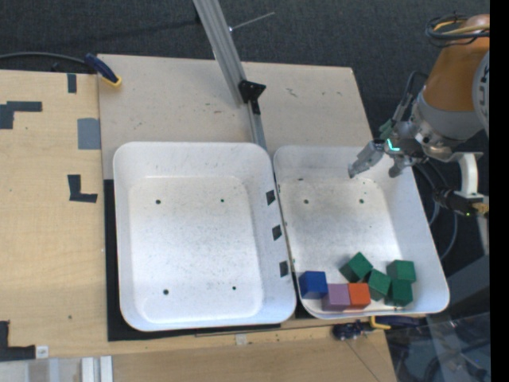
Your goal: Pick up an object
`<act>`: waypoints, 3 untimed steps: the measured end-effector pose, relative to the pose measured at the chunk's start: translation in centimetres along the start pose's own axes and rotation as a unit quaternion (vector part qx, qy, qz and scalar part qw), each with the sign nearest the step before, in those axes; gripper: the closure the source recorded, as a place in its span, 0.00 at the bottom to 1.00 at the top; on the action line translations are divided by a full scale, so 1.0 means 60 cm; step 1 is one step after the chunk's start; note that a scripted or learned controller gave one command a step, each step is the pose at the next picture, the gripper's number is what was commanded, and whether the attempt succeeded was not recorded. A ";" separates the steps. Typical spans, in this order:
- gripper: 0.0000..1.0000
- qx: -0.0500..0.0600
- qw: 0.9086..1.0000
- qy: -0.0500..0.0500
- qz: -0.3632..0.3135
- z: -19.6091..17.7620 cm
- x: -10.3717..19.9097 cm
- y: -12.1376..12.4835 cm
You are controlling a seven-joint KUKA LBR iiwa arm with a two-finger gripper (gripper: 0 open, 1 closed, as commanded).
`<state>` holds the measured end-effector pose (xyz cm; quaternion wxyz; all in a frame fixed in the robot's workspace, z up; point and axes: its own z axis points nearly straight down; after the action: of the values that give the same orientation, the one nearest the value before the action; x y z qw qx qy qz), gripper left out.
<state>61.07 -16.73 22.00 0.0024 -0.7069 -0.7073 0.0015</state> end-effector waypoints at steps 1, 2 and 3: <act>0.00 -0.002 1.000 -0.001 -0.001 -0.004 0.000 0.002; 0.00 0.001 1.000 -0.001 0.000 0.097 -0.003 0.012; 0.00 0.001 1.000 -0.001 0.000 0.184 -0.014 -0.001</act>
<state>60.92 -17.56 10.98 0.0025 -0.7069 -0.7073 0.0025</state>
